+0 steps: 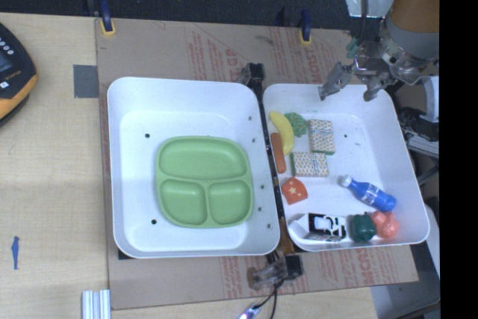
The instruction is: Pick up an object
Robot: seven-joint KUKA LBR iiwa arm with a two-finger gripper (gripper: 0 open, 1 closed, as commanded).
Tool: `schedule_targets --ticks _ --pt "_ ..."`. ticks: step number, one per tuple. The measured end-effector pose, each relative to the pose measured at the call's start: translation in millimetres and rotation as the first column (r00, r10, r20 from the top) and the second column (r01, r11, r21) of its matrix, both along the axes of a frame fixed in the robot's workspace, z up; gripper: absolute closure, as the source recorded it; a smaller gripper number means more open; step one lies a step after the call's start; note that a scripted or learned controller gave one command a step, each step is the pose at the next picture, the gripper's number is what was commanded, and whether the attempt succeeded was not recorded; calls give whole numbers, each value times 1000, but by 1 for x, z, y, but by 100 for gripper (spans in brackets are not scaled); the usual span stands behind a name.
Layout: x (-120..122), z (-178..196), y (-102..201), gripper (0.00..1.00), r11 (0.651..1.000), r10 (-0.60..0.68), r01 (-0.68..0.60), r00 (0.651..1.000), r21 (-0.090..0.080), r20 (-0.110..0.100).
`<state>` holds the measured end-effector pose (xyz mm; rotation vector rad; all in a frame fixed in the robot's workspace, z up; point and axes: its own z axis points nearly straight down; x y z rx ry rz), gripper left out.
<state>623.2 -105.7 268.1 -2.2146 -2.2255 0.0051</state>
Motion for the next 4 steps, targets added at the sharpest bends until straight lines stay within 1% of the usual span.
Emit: schedule_targets --ticks 1,2,3,4 --pt "-25 -137 -37 0 1000 -1 1 1000 0 -3" --pt "-29 -177 -25 0 1000 -1 1 1000 0 -1" --pt "-117 -169 -56 0 1000 -1 1 1000 1 -1" --pt "-50 -76 37 0 1000 1 -1 1000 1 2"
